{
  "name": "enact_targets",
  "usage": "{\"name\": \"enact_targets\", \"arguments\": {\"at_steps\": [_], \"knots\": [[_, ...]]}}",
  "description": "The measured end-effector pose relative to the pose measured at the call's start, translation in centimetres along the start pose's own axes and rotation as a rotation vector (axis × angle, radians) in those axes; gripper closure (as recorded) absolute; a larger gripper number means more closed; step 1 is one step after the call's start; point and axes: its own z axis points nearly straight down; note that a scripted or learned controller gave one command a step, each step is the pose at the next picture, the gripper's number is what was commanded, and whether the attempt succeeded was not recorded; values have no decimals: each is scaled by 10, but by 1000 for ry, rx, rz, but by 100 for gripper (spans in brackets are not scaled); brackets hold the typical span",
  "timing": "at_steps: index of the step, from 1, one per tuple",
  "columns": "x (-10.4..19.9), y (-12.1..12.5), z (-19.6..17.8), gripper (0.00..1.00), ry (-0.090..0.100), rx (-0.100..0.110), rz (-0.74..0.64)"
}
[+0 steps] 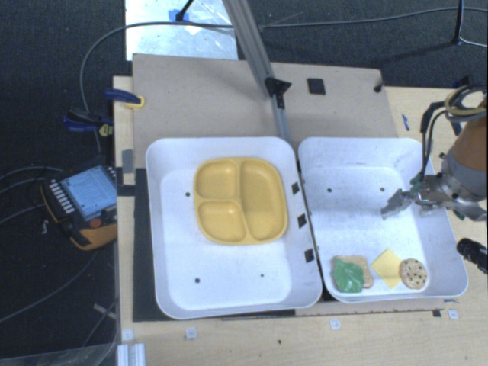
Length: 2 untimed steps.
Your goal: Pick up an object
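Two shallow white bins sit side by side on the table (pixel 229 90). The left bin (pixel 229 280) carries a yellow divided plate (pixel 240 200) in its upper half. In the right bin (pixel 358 174), three small pieces lie in a row along the near edge: a green toy on a tan slice (pixel 351 273), a yellow cheese square (pixel 386 267) just beside it, and a round speckled cookie (pixel 412 273) close to the cheese. The end effector (pixel 398 203) hangs over the right side of that bin, up from the row and apart from it, nothing between its fingers; whether they are spread or closed I cannot tell from here.
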Motion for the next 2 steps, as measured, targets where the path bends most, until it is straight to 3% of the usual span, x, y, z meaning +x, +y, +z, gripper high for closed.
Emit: {"name": "enact_targets", "arguments": {"at_steps": [1,2], "knots": [[-3,4,42,0,0,1,0],[-3,5,29,100,-1,-5,0]]}}
